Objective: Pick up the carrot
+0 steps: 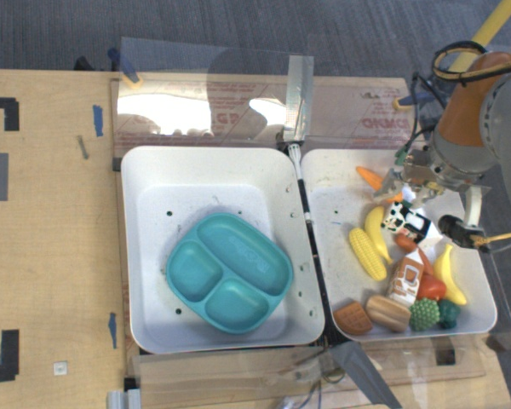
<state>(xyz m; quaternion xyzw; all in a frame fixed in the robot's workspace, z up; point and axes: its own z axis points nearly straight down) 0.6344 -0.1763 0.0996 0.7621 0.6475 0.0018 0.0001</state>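
You had the gripper (406,177) just beside the carrot (370,177) in the right bin (485,318); nothing lifted, and its grip state couldn't be told.

right bin (324,196) far-left floor open, toys (404,284) crowding near side

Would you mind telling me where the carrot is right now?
The carrot lies in the right bin, near its far edge, above the corn cob and just left of the gripper.
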